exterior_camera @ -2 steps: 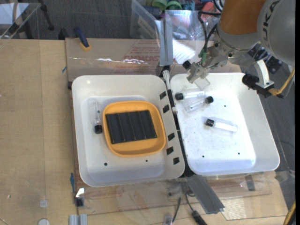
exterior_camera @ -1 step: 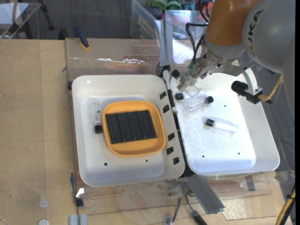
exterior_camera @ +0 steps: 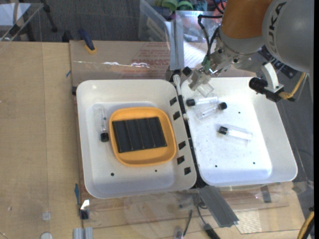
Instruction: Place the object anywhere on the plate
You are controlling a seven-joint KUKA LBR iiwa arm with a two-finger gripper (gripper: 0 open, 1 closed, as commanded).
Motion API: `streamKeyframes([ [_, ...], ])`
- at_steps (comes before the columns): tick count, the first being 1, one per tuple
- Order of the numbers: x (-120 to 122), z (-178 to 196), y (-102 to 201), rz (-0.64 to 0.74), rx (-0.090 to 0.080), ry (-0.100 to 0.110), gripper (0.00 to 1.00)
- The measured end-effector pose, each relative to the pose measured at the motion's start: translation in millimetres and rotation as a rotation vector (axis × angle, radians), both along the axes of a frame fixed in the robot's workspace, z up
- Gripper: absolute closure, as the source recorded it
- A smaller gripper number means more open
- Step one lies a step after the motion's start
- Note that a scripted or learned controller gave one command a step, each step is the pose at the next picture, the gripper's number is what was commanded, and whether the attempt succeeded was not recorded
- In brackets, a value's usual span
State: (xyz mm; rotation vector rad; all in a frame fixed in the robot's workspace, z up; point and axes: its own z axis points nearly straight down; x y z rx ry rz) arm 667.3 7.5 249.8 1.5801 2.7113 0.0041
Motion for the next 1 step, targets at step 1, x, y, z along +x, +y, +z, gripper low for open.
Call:
streamKeyframes([
  [1,-0.8,-62.8,11.5,0.065,0.000,0.006,1.00],
])
